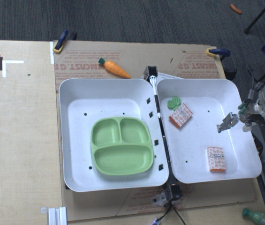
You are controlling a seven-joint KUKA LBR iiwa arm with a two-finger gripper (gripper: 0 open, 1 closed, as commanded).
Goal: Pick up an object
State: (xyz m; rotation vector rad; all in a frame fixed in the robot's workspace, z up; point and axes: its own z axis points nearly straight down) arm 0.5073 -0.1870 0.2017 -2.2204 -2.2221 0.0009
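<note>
The right bin holds three small things. A red and white carton lies near its upper left, touching a green ridged piece just above it. A second red and white carton lies near the bin's lower right. My gripper hangs at the bin's right side, above the rim area, apart from all three objects. Nothing shows between its fingers.
The left bin carries a green divided plate. A toy carrot lies on the cardboard behind the bins. Clamps sit at the cardboard's corners. A green bottle lies at lower right, off the bench.
</note>
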